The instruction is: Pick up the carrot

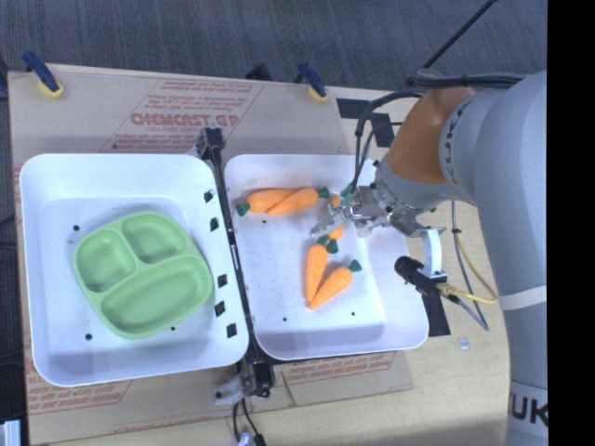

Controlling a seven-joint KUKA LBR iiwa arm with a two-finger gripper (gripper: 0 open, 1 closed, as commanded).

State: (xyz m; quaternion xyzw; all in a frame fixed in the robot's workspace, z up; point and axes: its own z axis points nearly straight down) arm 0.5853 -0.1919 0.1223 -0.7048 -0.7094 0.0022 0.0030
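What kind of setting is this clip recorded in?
Most likely a robotics lab test bench: two white bins sit on cardboard held by clamps, with toy carrots and a green divided plate as props, over office-style carpet.

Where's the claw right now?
In the camera view, the claw sits over the right bin, between the upper carrot pair and the lower pair.
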